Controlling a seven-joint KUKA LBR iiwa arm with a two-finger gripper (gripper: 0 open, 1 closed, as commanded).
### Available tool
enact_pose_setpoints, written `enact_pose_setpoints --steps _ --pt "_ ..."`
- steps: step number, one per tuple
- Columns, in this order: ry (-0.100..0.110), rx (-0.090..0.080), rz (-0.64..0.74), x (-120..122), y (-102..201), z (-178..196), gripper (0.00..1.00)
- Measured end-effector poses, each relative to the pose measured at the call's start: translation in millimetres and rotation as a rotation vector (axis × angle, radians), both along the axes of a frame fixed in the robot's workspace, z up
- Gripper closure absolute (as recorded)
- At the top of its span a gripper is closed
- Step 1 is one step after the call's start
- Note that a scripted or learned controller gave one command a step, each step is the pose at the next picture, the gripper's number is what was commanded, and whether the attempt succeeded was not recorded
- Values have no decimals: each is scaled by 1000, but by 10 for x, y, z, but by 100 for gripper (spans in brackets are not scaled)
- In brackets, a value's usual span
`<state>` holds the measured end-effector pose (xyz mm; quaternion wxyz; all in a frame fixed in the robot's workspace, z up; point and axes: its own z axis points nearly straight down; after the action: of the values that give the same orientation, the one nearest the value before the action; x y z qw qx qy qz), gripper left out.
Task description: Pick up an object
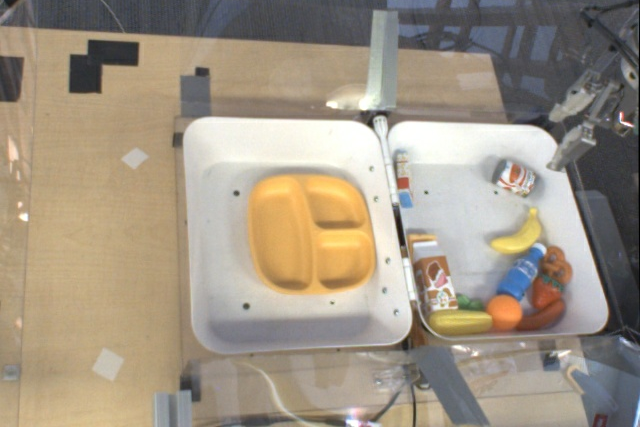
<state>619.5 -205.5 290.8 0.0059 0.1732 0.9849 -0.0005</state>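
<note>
- Nearest you, at 5 o'clock in the right bin (470, 165): a yellow corn cob (460, 322), an orange (506, 312) and a blue bottle (521, 273), tightly crowded
- A banana (520, 235) and a small can (515, 177) lie apart, toward 3 o'clock
- Choose the can; it has room around it
- The gripper (570, 147) hangs at 2 o'clock over the bin's rim, carrying nothing; you cannot tell its spread

Tool (585, 120) at far right, raised, angled down-left
</note>
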Motion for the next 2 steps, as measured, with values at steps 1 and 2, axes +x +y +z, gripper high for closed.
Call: enact_pose_setpoints --steps 1,2 --pt "14 5 186 -189 18 -1554 0" --pt "3 2 -66 -367 0 -1458 0"
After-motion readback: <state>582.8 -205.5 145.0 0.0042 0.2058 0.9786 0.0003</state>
